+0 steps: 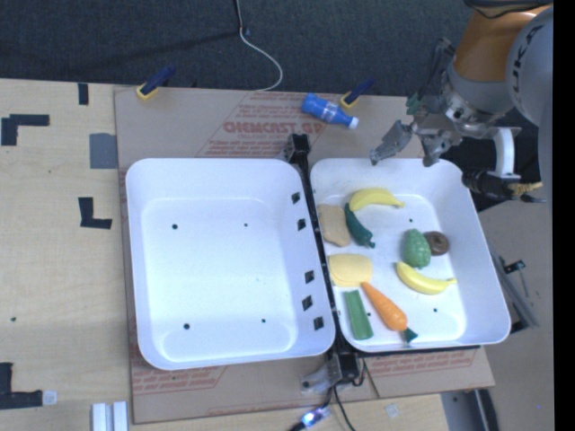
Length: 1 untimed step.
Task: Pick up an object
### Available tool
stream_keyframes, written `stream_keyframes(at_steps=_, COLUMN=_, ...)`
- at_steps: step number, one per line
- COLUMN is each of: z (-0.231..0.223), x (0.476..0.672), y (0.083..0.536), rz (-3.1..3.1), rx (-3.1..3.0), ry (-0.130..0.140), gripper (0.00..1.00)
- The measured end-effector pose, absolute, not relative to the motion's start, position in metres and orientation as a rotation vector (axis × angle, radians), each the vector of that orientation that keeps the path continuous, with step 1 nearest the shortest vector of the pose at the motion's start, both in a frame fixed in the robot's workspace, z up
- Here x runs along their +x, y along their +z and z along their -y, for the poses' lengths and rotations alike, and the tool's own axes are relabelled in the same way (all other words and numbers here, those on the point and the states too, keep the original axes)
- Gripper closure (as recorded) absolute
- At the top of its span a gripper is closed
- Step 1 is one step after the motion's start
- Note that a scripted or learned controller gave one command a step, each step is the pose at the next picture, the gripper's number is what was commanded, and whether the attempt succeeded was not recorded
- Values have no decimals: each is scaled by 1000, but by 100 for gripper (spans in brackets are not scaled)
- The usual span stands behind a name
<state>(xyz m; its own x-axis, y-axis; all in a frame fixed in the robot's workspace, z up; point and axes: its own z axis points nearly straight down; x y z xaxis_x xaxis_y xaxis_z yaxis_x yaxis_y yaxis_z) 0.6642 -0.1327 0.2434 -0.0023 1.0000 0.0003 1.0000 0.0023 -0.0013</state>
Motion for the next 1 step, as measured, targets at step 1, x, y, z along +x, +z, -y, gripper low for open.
stream_keyframes(at_steps=1, z=130, x=655, y=77, rz=2221, rx=-2219, ry=5, gripper=0)
